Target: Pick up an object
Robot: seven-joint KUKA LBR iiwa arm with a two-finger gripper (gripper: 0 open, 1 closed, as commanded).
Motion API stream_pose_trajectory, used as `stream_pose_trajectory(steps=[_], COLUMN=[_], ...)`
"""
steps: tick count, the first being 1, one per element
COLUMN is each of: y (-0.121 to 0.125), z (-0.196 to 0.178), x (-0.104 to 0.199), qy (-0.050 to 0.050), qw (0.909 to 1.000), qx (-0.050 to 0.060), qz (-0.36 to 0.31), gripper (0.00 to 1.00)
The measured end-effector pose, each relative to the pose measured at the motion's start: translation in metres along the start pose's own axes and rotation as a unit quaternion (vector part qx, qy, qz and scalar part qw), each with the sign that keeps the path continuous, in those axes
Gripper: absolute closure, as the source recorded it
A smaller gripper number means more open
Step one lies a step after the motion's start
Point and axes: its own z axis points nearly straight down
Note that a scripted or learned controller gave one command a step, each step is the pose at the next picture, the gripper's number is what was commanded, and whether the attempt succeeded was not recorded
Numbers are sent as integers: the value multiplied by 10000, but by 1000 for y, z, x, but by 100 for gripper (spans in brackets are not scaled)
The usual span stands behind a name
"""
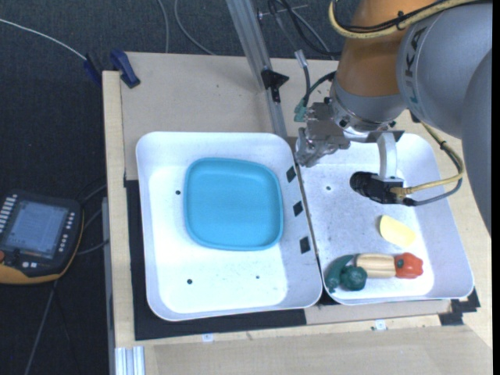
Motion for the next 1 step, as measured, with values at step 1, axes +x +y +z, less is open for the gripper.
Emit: stream_pose_trajectory(steps=[1], y=[23], z=[16], x=[48], qy=[-4], qw=[10000], qx=[10], qz=[8], gripper=[100])
